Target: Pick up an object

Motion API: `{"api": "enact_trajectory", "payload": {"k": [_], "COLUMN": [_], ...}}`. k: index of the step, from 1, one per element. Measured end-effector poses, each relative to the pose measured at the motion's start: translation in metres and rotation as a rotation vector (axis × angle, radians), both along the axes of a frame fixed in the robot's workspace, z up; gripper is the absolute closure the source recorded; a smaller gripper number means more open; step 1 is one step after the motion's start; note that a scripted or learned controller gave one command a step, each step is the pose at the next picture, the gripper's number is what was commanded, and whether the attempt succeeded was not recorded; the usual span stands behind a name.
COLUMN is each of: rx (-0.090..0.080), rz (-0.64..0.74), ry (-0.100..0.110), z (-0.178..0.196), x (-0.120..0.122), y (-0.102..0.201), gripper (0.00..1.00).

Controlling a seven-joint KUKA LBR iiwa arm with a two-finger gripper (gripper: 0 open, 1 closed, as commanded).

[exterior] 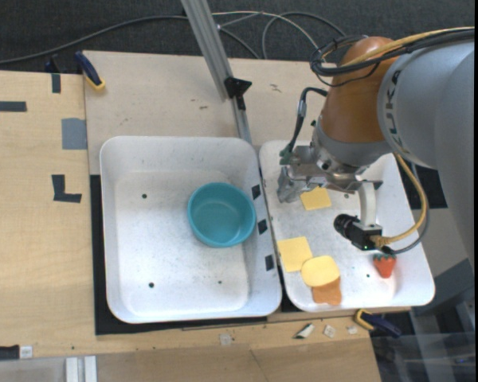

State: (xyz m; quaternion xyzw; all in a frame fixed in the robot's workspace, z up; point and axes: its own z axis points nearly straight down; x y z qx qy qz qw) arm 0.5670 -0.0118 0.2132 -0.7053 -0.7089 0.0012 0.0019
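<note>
Yellow slice point(315, 199) lies just beside the gripper point(287, 191) (right bin).

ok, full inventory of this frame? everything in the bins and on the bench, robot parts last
bowl: 1, teal, upright in the left bin, near its right side
flat yellow pieces: 2, one just under the gripper, one near the right bin's left wall
yellow-and-orange block: 1, front of right bin
small red-orange item: 1, right bin, near right edge; too small to identify
yellow-handled clamps: 2, one at bench's back left, one at front edge
metal pole: 1, grey, behind the bins
arm: 1, grey with orange band, over the right bin
gripper: 1, low over right bin's back left
</note>
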Motion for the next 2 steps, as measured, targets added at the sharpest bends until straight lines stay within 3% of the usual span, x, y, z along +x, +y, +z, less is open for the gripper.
{"api": "enact_trajectory", "payload": {"k": [2], "rx": [0.001], "rz": [0.003], "ry": [0.000], "z": [-0.005], "x": [-0.042], "y": [0.107], "gripper": [1.00]}}
